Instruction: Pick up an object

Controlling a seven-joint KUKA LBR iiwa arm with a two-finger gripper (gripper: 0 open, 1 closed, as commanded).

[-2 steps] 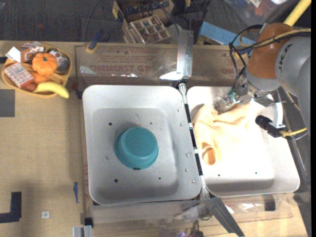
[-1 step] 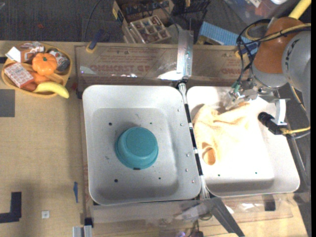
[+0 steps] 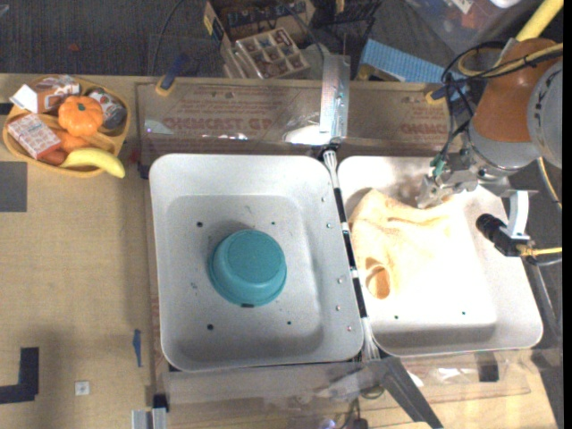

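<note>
At the worktop's (image 3: pixel 71 275) far left corner sits a shallow yellow dish (image 3: pixel 63 159) heaped with toy food: an orange pumpkin (image 3: pixel 80 116) in the middle, a yellow banana (image 3: pixel 96 160) along its near rim, and small printed cartons (image 3: pixel 32 135) on its left side. A dark square patch (image 3: pixel 12 188) lies on the left edge, and a black L-shaped mark (image 3: pixel 24 375) sits near the front left corner. Along the far edge, behind the bins, runs a clear plastic strip (image 3: pixel 232 119) with faded red lettering. Beyond the worktop, on the dark floor (image 3: pixel 89 16), stand a cardboard box with compartments (image 3: pixel 264 47), a black wire rack (image 3: pixel 353 3) and a blue corrugated sheet (image 3: pixel 402 63).
</note>
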